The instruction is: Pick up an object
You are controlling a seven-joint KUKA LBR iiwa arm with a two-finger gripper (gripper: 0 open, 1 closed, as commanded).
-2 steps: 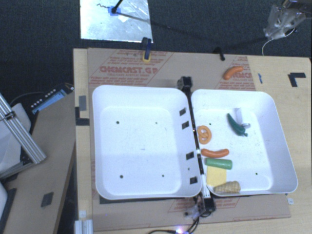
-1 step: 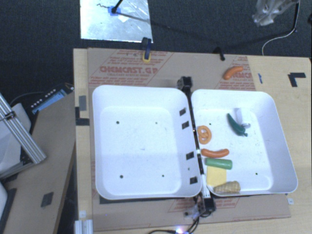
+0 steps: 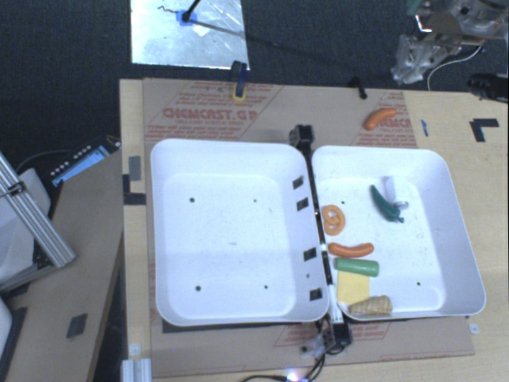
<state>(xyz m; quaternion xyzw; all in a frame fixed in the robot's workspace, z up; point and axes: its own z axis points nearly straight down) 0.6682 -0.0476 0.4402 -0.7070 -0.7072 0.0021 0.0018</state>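
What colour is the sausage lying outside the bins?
Orange: the sausage on the cardboard behind the right bin, in the camera view.

Even, fairly bright overhead light washes the white bins (image 3: 231,153) nearly featureless, glare flares off the foil sheet (image 3: 188,21), and detail stays soft and grainy throughout.

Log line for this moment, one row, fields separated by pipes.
gripper raised past the bins' far right corner, holding nothing seen | right white bin: orange pretzel, orange sausage, green pepper | stray orange sausage on cardboard
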